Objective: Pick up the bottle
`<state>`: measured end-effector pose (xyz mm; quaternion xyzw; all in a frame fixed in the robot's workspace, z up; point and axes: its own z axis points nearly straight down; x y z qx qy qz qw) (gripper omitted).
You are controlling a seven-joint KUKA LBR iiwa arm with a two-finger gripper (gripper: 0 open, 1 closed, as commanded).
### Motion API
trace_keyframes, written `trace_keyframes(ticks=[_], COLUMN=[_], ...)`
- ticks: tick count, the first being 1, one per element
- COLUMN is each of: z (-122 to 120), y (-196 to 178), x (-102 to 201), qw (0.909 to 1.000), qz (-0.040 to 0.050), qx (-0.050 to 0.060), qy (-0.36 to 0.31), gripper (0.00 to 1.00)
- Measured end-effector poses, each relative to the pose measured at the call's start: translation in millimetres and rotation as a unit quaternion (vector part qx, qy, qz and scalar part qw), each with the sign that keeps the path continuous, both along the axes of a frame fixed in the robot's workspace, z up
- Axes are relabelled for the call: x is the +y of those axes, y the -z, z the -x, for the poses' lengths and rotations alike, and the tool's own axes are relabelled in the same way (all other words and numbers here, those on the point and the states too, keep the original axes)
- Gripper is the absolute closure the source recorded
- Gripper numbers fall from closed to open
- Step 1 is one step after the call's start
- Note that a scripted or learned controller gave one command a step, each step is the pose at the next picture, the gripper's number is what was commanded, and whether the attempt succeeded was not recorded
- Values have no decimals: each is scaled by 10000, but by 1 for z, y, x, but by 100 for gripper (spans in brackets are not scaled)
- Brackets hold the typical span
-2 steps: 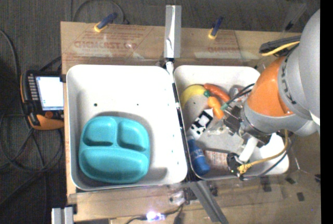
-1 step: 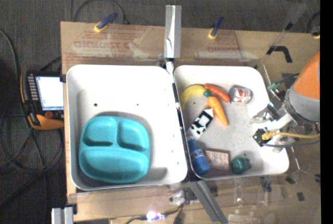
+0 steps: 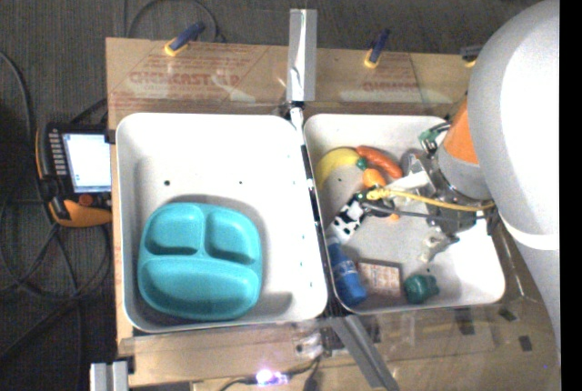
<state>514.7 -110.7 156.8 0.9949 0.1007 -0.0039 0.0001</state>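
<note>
The bottle (image 3: 346, 278) is small and blue. It lies in the right bin (image 3: 473, 287), in the front left corner against the bin's left wall. My gripper (image 3: 435, 245) hangs over the right half of that bin, well to the right of the bottle and a little behind it. Nothing shows in its grip. The grey arm with its orange band (image 3: 459, 139) covers the bin's right side.
The right bin also holds a yellow object (image 3: 335, 166), an orange toy (image 3: 380, 162), a black-and-white toy (image 3: 347, 218), a brown card (image 3: 380, 276) and a teal object (image 3: 420, 287) just below my gripper. A teal divided plate (image 3: 201, 260) lies in the left bin (image 3: 145, 144).
</note>
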Motion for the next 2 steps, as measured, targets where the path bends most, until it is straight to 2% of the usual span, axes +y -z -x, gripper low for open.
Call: trace_keyframes(ticks=[1,2], z=[30,32], y=[18,-26], x=[-14,68], qw=[9997,9973], qz=[5,-11], qx=[-56,-8], qy=[-234,-736], gripper=[0,0])
